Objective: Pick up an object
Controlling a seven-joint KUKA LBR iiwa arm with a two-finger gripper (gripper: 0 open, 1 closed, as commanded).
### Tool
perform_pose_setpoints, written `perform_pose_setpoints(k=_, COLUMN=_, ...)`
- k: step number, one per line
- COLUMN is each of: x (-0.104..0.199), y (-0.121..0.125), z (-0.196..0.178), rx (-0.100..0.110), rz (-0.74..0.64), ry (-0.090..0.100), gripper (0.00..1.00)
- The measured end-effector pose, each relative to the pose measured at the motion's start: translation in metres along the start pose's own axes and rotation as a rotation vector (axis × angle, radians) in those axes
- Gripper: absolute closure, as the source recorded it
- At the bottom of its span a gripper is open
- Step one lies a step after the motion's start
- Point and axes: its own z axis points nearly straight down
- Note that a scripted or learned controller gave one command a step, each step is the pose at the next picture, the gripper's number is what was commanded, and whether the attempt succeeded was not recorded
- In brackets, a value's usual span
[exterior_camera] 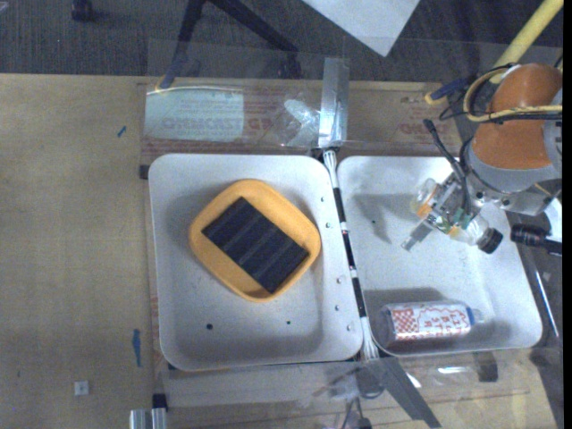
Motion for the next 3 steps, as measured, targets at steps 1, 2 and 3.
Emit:
perform_pose_setpoints(k=1, x=-0.056, y=0.013, z=0.035, rx=0.006, rz=0.189, ry=0.007, gripper=0.00)
perform_pose_setpoints(k=2, x=-0.056, y=0.018, z=0.004, rx=-0.001, rz=0.101, ry=-0.005, gripper=0.00)
perform_pose_setpoints(k=3, x=-0.075, y=0.002, z=-0.030, rx=-0.001, rz=0.183, ry=-0.005, gripper=0.00)
